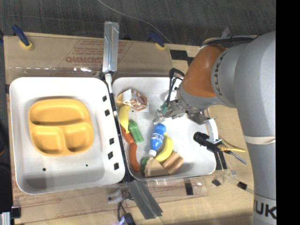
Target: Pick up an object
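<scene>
Claw (165,110) (seemingly metal) above glossy blue bottle (156,138).

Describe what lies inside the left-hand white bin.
Inside the left bin lies a yellow tray with three compartments, set upright near its middle. Whatever may sit beneath the tray is covered.

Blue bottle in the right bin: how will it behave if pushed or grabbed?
The blue bottle lies on its side, so a push would probably roll it. It looks like small smooth plastic: likely light, possibly slippery. It rests against a banana, which may block rolling that way.
</scene>
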